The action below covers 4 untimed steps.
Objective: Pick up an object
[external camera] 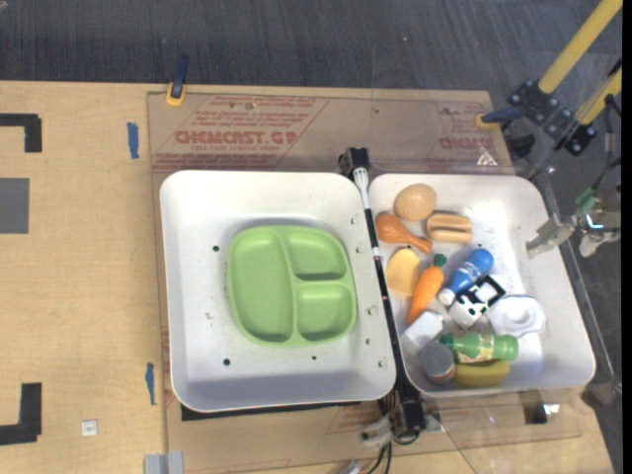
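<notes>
The claw [549, 233] hangs over the right bin's [553, 355] far edge; its opening can't be told.

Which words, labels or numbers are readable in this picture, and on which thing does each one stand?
"CHEMCAST GP": large red print on the brown protective sheet behind the bins; reading uncertain.
Smaller red lines around it: too blurred to read.
Red print near the sheet's right corner: too blurred.
Green bottle label: too small to read.
</notes>
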Each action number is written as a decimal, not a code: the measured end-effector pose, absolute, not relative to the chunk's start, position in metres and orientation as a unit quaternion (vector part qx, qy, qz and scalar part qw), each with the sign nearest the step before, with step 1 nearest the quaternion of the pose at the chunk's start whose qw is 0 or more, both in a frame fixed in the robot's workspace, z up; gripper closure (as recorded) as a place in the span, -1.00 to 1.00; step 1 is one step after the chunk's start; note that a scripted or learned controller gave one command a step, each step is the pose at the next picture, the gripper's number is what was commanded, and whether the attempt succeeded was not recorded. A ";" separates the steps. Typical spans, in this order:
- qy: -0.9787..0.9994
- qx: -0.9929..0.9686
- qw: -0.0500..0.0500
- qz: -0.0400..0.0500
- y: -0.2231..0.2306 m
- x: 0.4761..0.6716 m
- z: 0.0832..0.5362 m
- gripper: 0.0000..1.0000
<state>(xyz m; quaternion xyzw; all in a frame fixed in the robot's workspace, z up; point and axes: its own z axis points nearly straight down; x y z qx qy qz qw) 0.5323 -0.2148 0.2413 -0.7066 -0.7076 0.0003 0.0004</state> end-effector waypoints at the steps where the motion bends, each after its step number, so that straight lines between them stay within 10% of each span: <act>1: -0.635 -0.772 -0.011 -0.009 -0.161 0.501 0.124 -1.00; 2: -0.648 -0.762 -0.005 -0.005 -0.111 0.594 0.089 -1.00; 3: -0.647 -0.762 -0.008 -0.003 -0.117 0.594 0.102 1.00; 4: -0.687 -0.727 -0.005 -0.004 -0.075 0.586 0.244 1.00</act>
